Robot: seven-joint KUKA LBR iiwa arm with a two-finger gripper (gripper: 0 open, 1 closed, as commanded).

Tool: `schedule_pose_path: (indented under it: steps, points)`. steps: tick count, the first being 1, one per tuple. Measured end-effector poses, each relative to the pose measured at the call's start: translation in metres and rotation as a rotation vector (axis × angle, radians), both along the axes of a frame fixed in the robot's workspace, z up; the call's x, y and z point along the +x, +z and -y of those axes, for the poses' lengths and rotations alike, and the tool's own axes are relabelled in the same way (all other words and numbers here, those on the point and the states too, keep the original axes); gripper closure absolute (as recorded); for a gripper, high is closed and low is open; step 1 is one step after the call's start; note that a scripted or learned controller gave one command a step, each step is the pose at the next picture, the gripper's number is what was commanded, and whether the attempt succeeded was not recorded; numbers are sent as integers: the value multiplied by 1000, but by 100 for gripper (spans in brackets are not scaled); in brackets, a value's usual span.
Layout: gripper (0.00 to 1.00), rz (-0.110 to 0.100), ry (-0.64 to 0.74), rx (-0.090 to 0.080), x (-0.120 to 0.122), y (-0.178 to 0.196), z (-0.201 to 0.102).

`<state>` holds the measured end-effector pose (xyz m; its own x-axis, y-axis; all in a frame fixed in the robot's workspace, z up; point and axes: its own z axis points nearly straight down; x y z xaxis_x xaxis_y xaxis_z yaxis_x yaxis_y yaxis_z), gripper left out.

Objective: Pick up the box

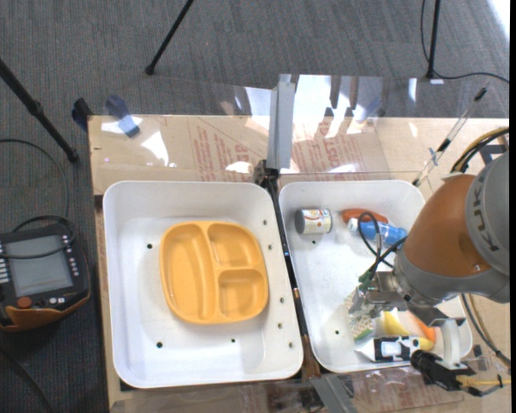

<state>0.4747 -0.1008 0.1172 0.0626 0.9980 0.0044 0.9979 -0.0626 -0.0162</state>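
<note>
A small box [394, 348] with a white and black face lies flat at the near edge of the right bin [322, 317]. My gripper [371, 298] hangs low over the bin's near right part, just above and to the left of the box. It is right over a speckled green packet [359, 323]. The grey arm with its orange band [443, 231] covers the bin's right side.
In the right bin, a small can [313, 221] lies at the back left, beside a red-orange item [361, 216] and a blue item [387, 231]. A yellow piece [394, 323] is next to the box. The left bin [129, 317] holds an orange divided plate [213, 270].
</note>
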Motion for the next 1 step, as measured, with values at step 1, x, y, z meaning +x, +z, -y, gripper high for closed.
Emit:
schedule_pose_path:
  steps: [1]
  points:
    - [100,5,-290,-8,1,66,-23]
